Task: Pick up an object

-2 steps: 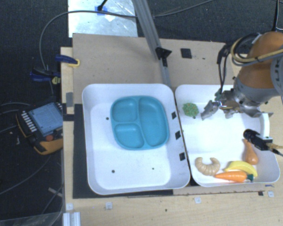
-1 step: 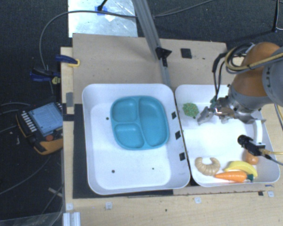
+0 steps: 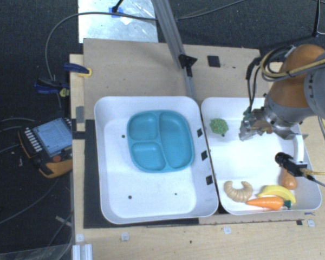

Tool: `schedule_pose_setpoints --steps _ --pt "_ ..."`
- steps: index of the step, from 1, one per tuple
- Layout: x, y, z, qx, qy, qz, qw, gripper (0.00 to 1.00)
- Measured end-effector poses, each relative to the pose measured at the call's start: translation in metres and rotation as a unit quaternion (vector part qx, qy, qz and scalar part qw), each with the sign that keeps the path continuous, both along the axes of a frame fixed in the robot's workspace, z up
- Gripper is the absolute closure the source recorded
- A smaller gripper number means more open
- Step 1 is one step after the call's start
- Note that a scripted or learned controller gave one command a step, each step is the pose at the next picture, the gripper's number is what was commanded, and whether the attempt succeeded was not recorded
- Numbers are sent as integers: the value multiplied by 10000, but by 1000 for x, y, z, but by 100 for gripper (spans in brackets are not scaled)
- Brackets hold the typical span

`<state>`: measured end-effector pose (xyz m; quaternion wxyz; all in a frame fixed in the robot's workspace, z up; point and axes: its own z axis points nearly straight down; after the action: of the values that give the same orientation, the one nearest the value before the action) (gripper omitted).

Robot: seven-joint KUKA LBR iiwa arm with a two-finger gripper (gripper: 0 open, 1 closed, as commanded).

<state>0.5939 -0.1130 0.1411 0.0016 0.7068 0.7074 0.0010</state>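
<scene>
Approach step: I hover in the right bin (image 3: 227, 161) beside the broccoli (image 3: 219, 125), jaws' state unclear. Next, I must centre over it and descend.

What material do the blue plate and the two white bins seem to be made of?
Blue plate: probably moulded plastic, matte, with even colour and three rounded compartments. Bins: likely thin plastic, smooth white, with soft rounded rims.
</scene>
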Motion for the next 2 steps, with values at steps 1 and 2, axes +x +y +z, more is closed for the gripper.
schedule_pose_setpoints --steps 1,2 --pt "3 -3 64 -3 -20 17 10000 100" --pt "5 -3 119 -2 -21 24 10000 100"
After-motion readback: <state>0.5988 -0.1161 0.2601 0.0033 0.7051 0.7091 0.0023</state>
